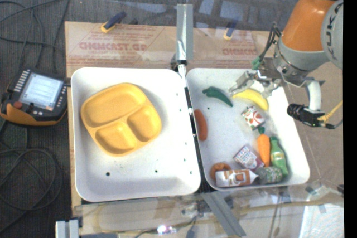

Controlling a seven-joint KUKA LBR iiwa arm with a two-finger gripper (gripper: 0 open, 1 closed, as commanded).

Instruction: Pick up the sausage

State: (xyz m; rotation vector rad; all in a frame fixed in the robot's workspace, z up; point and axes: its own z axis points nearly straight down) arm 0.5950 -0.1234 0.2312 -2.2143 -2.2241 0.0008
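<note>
**Sausage lies free at the right bin's left wall**

Nearest the camera, the right bin's (295,175) front corner is crowded: a small ketchup bottle (237,178) on its side, a green bottle (278,156), a carrot (263,149) and a little packet (247,156), all touching or nearly so. The sausage (201,124) lies apart from them, lengthwise just beside the left wall. Farther back sit a green pepper (218,95) and a banana (252,98). The claw (255,77) hovers by the banana's far end (whether spread or pressed together I cannot tell; cables blur it). The left bin (100,175) holds a yellow divided tray (121,118).
</note>
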